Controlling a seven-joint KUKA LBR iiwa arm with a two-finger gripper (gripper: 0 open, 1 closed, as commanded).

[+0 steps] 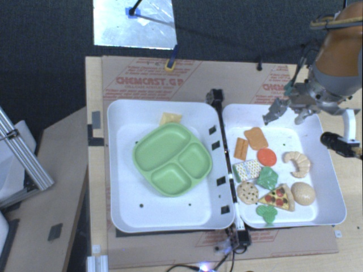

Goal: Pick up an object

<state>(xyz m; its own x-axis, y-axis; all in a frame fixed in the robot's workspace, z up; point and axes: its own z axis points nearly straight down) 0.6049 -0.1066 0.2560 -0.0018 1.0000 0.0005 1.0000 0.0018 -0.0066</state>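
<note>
A green plate (pixel 172 159) with three sections sits in the left bin (pixel 122 208), a yellow scrap (pixel 170 118) just behind it. The right bin (pixel 329 205) holds toy food (pizza slice (pixel 278 197), cookie (pixel 248 192), croissant (pixel 297 162)). Above its far edge hangs the claw (pixel 289 113), spread wide, gripping nothing.

Yellow piece (pixel 170 118) half-hidden behind green tray (pixel 172 160) — arm (pixel 340 44) cut off.
</note>
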